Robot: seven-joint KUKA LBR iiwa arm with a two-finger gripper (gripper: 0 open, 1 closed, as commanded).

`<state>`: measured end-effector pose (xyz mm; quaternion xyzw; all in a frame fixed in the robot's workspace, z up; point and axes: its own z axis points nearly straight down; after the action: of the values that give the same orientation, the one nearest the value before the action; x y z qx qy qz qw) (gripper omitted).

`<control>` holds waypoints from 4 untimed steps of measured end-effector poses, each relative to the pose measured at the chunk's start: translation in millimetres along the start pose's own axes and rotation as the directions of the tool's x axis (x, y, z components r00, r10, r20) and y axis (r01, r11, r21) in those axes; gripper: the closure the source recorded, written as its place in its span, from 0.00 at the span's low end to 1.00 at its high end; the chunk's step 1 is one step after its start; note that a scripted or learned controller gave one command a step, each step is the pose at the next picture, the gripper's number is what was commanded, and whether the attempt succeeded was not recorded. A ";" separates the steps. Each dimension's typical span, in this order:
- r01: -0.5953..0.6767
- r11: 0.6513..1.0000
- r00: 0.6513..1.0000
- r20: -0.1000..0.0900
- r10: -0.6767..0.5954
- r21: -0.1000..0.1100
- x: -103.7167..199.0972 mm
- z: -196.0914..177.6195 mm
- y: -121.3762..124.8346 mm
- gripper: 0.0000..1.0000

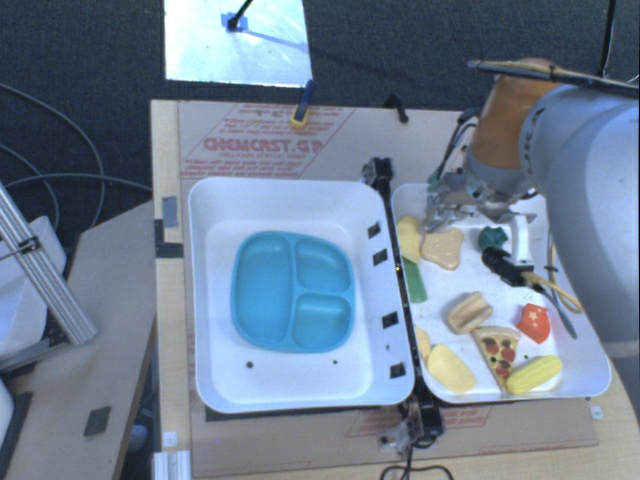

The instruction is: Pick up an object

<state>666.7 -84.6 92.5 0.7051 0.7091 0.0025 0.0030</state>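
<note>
The big grey arm (590,168) with its orange band reaches in over the right shallow white bin (600,373). Its two-finger gripper (440,218) hangs low at that bin's far left corner. Just below and touching the gripper tips, as far as the slant shows, lies a flat tan bread-shaped toy (443,248), its longer side running roughly across the bin; this looks the likeliest thing to pick. Left of the gripper sits a pale yellow rounded piece (408,236); to its right, a small dark green object (492,236). I cannot tell how wide the gripper stands, nor whether anything sits within it: the wrist hides that. Cables blur the tips.
</note>
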 end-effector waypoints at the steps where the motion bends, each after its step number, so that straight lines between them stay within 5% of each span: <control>1: 0.000 1.000 1.000 -0.015 0.000 0.011 111.9 -59.8 -31.5 1.00; 2: 0.005 1.000 1.000 -0.005 -0.005 0.009 182.0 -94.9 -105.9 1.00; 3: -0.006 1.000 1.000 0.000 0.006 0.002 151.3 -93.0 -53.2 1.00; 4: -0.004 1.000 1.000 -0.001 0.004 0.008 201.0 -68.4 -119.7 1.00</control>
<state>545.3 115.8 159.8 0.7065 0.7078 0.0003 -0.0001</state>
